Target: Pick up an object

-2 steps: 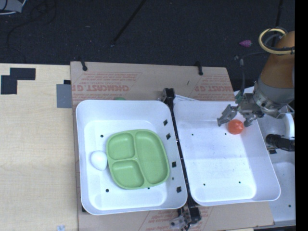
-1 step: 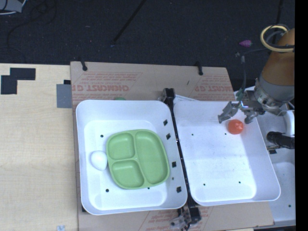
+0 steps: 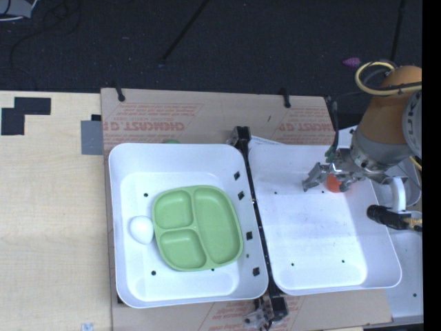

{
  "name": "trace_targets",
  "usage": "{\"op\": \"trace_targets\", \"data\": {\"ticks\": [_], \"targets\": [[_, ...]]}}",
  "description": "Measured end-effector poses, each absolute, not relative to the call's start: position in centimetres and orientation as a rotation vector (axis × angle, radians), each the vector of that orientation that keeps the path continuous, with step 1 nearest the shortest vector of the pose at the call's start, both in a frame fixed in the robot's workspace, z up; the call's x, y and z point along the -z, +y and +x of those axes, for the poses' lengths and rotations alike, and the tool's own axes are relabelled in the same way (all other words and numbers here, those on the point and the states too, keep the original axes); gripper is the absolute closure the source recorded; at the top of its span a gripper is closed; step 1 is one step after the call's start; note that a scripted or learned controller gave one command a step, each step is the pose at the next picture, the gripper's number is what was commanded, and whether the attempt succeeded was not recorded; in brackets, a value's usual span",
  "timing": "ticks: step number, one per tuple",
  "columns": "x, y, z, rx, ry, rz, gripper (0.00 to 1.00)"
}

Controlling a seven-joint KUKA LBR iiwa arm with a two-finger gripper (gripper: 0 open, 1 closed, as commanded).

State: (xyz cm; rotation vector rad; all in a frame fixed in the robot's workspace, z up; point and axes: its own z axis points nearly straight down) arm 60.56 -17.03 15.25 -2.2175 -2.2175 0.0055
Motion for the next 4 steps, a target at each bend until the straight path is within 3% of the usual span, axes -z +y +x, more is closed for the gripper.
{"op": "trace_targets", "data": {"ticks": [1,2,3,4], "targets": [[-8.8,-16.9,60.4,-0.007,-2.216,-2.216,0.0],[-8.8,-16.9,60.3,-0.003,-2.216,-2.221,0.0],[-9.8,-16.9,60.3,-0.003,-2.213,-2.224,1.0],[-14.6,-17.1,59.5,0.001,-2.217,-2.227,1.0]]}}
